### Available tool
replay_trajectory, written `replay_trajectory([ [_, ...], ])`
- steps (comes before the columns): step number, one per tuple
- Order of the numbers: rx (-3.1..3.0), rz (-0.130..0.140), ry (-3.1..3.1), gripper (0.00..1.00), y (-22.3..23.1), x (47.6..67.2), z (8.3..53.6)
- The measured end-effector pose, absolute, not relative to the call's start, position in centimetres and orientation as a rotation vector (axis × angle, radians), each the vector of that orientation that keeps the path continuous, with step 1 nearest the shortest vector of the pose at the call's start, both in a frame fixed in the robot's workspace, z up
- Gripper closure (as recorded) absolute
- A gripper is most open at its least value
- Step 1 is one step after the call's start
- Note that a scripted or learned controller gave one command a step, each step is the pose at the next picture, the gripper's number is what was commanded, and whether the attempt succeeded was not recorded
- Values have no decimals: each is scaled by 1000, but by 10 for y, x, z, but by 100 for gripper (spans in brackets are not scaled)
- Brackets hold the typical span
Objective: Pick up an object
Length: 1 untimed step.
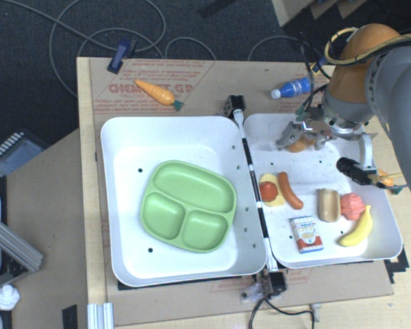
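the arm comes in from the right and its gripper (303,133) is low in the far part of the right bin (274,130), close to the back wall. the metal fingers look spread apart, and a small orange-brown object (299,144) sits just under them; i cannot tell if it is between the fingers or only below them, so i would not say it is held.

the other toys lie together in the near half of the same bin: a sausage (290,190) touching a yellow and red piece (268,190) by the left wall, a small box (306,234), a tan block (328,205), a pink lump (353,205) and a banana (356,229) near the right wall. i think the gripper goes to the far object because it stands alone, well apart from this group, with open floor around it.

the left bin (123,142) holds a green tray (188,205) with three compartments. a toy carrot (157,92) and a blue bottle (292,88) lie outside, on the cardboard behind the bins.

the back wall is near, so in my view a straight lift is the safe way out.
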<state>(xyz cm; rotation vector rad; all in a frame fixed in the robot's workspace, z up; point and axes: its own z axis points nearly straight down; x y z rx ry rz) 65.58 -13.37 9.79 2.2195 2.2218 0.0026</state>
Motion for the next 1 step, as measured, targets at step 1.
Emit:
replay_trajectory([
  [1, 2223, -3, 2221, 0, -190, 602, 84],
])
